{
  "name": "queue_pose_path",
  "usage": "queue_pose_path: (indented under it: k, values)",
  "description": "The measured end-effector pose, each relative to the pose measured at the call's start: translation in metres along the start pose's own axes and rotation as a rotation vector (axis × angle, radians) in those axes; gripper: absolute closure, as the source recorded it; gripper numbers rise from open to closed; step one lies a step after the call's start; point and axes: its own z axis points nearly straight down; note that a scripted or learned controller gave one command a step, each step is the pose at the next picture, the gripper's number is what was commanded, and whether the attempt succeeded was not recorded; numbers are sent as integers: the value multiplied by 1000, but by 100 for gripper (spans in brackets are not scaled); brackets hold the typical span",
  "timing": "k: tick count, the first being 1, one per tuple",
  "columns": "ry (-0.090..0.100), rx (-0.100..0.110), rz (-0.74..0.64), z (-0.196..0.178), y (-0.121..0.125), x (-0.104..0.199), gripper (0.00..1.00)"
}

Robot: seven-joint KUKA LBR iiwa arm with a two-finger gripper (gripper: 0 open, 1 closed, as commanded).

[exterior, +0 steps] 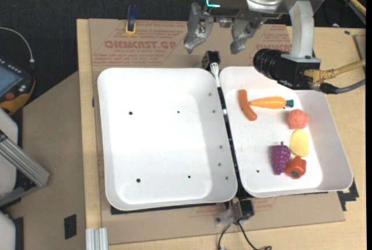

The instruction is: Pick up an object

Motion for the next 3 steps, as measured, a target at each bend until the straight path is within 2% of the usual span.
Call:
queue_pose_path:
  k: [1,2,3]
  values:
    - [-6,14,8,131,63,-43,0]
    - [0,-3,1,111,62,-39,100]
    - [-2,2,4,166,125,-47,100]
